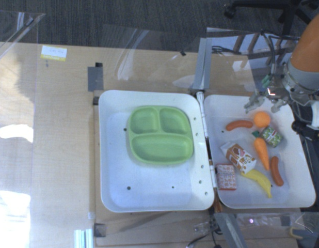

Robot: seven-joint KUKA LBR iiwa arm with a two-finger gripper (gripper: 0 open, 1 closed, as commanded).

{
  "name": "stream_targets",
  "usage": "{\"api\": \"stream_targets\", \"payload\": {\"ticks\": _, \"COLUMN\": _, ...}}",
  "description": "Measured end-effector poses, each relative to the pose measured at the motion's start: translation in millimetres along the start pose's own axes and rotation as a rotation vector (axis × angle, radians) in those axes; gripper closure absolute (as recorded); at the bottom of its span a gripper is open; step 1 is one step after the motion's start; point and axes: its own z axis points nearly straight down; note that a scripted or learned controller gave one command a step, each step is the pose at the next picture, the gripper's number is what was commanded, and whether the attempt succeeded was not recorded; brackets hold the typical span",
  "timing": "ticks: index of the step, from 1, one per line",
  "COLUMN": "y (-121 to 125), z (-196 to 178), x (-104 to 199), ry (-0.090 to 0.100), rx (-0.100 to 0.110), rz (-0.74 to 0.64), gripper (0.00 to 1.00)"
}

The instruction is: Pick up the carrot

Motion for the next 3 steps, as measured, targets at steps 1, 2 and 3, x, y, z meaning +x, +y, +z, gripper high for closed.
{"api": "stream_targets", "payload": {"ticks": 1, "y": 12, "z": 123, "x": -47, "ry": -0.002, "rx": -0.004, "rz": 0.131, "gripper": 0.0}}
{"api": "stream_targets", "payload": {"ticks": 2, "y": 14, "z": 110, "x": -46, "ry": -0.004, "rx": -0.008, "rz": 0.125, "gripper": 1.0}}
{"api": "stream_targets", "payload": {"ticks": 3, "y": 32, "z": -5, "x": 59, "ry": -0.001, "rx": -0.006, "rz": -0.322, "gripper": 1.0}}
